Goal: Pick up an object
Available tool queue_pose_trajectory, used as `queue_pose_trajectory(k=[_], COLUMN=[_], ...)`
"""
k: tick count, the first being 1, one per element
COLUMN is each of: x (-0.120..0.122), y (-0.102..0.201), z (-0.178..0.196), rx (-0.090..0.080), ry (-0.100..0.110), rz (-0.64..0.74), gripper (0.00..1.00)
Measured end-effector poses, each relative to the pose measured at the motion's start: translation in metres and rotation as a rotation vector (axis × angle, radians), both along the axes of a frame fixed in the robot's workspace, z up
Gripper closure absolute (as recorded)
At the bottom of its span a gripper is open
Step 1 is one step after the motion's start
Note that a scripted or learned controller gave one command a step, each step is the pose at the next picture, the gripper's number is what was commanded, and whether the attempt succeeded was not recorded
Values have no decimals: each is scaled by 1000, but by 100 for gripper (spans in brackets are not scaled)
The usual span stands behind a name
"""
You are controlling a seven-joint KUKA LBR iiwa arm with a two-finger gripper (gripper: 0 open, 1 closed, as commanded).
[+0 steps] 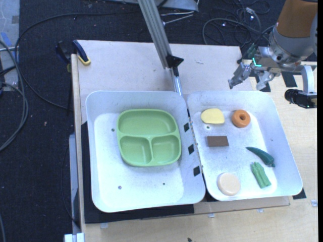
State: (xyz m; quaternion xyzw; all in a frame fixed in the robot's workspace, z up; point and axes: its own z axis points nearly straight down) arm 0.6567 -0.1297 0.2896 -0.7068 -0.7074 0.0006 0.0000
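Approach phase, by my reading: the gripper [251,77] hangs above the bench just beyond the far edge of the right bin [282,130], fingers spread apart with nothing between them, so no pick has been made. Candidate objects all lie in the right bin: a yellow lemon-like piece [212,116] and an orange ring [241,119] near the far side, a brown rectangular block [217,141] toward the middle, a dark green pepper-like piece [262,155] and a light green ridged stick [260,175] on the right, and a cream disc [229,183] at the near edge. The left bin [101,150] holds a green divided plate [149,137]. Nearest to the gripper is the orange ring, lying flat with its hole facing up; being round, it has no long axis to align with. The brown block's long axis runs left-right in the view; the green stick runs roughly near-far with a slight slant; the pepper piece lies diagonally, its point toward the upper left. Next move, as I judge it: travel over the bin, descend on one object, and set the finger line across its narrow dimension before closing.
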Motion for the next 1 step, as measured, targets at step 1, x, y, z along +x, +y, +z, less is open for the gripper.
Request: queue_pose_trajectory(k=[1], x=[0], y=[0], z=[1], rx=[0], ry=[-1], rz=[0], gripper=[0])
